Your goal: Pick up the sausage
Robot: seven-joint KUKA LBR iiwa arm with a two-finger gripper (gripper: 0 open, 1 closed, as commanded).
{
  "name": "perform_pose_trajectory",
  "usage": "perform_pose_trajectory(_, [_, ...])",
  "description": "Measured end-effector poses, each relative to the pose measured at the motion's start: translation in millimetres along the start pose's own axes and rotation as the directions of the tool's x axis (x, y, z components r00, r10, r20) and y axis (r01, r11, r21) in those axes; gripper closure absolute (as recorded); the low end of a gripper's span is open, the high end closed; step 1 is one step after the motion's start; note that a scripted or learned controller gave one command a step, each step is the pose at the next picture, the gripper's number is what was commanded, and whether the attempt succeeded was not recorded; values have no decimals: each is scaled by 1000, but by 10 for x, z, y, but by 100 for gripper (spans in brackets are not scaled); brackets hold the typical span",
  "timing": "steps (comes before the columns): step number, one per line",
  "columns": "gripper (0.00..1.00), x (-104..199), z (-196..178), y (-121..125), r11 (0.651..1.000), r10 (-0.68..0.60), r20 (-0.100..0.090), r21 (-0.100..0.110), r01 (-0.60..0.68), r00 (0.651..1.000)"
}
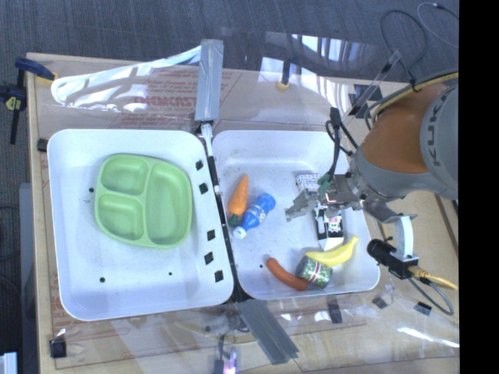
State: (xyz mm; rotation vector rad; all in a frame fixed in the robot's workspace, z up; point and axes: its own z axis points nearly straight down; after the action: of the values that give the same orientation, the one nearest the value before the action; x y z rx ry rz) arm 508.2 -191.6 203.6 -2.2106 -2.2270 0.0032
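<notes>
no readable writing on the can (315,272) or bottle (255,213), sausage (285,274) by right bin's (265,148) near edge, touching can, banana (335,253) beside, gripper (312,206) open, empty, above bin's right middle, carrot (238,195) left, open floor far, green plate (144,200) in left bin (70,232)

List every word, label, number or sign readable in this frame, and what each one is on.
None reads for certain.
Red print on the clear plastic sheet behind the bins: blurred.
Label on the small can: too small.
Label on the blue bottle: too small.
Dark letters on the arm's grey casing: cut off.
</notes>
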Motion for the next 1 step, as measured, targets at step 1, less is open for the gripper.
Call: perform_pose_trajectory(1, [0,408,1128,-265,998,-66,1,-2,66,998])
